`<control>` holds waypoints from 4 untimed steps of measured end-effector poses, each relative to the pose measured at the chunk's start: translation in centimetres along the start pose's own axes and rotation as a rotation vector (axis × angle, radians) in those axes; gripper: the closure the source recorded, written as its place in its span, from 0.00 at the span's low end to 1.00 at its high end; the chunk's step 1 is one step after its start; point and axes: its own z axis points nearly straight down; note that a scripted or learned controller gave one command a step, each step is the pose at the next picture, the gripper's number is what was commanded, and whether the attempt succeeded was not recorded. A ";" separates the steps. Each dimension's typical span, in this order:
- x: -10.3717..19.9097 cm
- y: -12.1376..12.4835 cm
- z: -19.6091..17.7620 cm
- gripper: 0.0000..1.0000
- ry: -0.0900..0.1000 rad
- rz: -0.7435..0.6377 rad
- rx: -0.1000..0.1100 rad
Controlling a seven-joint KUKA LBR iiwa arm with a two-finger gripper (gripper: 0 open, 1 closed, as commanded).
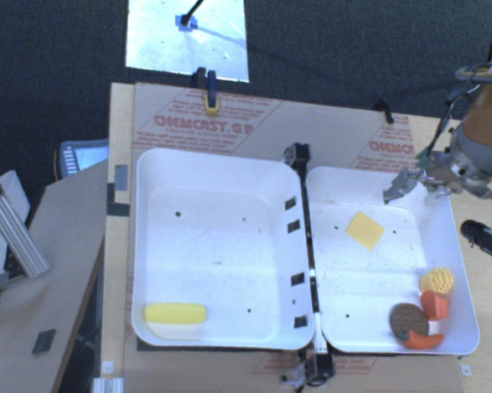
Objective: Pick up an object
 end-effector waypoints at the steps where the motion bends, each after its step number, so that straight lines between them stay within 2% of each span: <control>1: -2.6 -0.4 -15.8 0.00 -0.008 0.003 -0.020; 2: -2.3 -0.4 -15.9 1.00 -0.004 -0.004 -0.007; 3: 7.8 -4.9 0.4 1.00 0.009 -0.008 0.019; 4: 4.6 -6.2 -13.5 1.00 -0.004 0.004 -0.014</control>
